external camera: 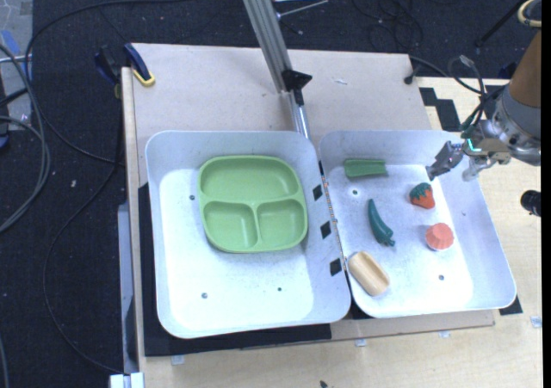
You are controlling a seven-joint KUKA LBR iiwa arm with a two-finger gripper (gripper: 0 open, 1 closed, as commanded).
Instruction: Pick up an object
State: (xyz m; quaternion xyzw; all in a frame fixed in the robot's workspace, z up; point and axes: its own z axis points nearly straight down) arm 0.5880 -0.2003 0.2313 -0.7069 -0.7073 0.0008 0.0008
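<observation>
The right bin holds several toy foods. A red strawberry with a green top lies near its upper right. Below that sits a round pink-red piece. A dark green pepper lies in the middle, a green block near the top, and a tan bread roll at the lower left. My gripper hangs above the bin's upper right corner, just up and right of the strawberry. Its fingers are spread apart with nothing between them.
The left bin holds a light green divided plate. A slanted metal pole runs from the top of the view down to the gap between the bins. Cables lie on the dark floor around the bench.
</observation>
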